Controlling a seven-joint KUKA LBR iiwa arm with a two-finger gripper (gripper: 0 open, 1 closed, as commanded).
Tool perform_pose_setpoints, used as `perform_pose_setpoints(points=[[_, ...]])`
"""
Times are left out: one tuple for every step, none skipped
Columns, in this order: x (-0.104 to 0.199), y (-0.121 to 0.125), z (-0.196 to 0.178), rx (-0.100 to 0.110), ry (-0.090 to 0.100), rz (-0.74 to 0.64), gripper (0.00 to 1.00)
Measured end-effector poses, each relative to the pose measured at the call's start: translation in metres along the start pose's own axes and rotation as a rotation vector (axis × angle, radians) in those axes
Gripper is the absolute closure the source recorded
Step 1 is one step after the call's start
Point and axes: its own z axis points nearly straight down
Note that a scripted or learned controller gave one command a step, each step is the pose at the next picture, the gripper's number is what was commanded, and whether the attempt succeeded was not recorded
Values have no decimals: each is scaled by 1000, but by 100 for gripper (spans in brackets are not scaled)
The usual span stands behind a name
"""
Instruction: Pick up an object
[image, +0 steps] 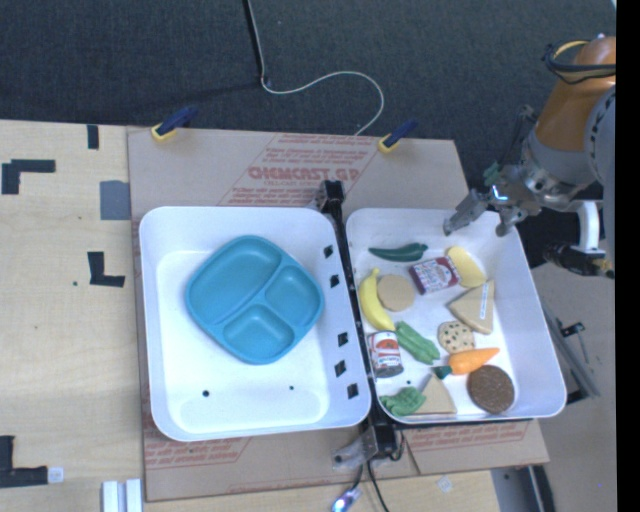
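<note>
Gripper (481, 217) hangs spread open, holding nothing, over the right bin's (537, 318) top rim. Plastic toy food (437, 330) sits piled below it. Cardboard (300, 172) underneath reads "CHEMGRAT".

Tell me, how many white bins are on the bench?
2. The left bin holds a blue plate; the right bin holds the toy food, such as the banana.

Robot arm (575, 110): rounded grey casing with a broad orange band above the wrist. Below the band, a grey metallic wrist section carries dark fittings and a small green-tinted detail, ending in the slender dark two-finger gripper (483, 213).
</note>
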Motion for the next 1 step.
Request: perform_pose_setpoints(points=[[72,-34,23,4,2,-4,0]])
